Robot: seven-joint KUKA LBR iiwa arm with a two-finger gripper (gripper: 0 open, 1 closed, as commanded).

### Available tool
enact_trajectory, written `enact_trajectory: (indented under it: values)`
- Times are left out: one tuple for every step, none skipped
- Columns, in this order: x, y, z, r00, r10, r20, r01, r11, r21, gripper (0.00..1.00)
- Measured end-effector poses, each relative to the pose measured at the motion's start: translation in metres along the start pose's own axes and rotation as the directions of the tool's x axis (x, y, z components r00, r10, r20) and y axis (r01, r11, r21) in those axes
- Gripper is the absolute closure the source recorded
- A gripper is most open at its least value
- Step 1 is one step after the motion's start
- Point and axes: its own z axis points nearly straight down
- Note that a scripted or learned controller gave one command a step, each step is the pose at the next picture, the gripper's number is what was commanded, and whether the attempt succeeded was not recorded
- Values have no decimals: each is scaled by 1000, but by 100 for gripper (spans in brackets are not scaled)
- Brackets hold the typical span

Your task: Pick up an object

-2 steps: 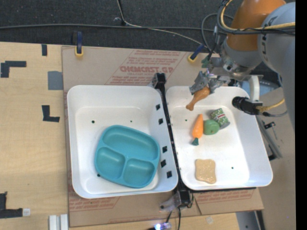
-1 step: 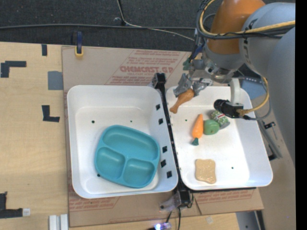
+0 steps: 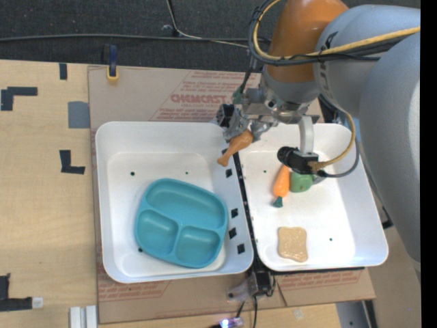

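Faintly, red "CHEMCAST" lettering on brown board behind white bins.

Arm: smooth grey housing, large rounded links. Orange band above wrist, dome-shaped, glossy. Yellow and black cables routed externally over the band and along the grey link; one yellow cable loops down at the wrist side. Wrist flange approx. cylindrical, grey metal. Gripper: small dark/metal assy w/ exposed brackets; black block module mounted below the wrist.
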Motion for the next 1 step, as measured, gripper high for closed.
enact_trajectory:
  values:
    - [44, -15, -2, 1000, 1, 0, -1, 1000, 0, 100]
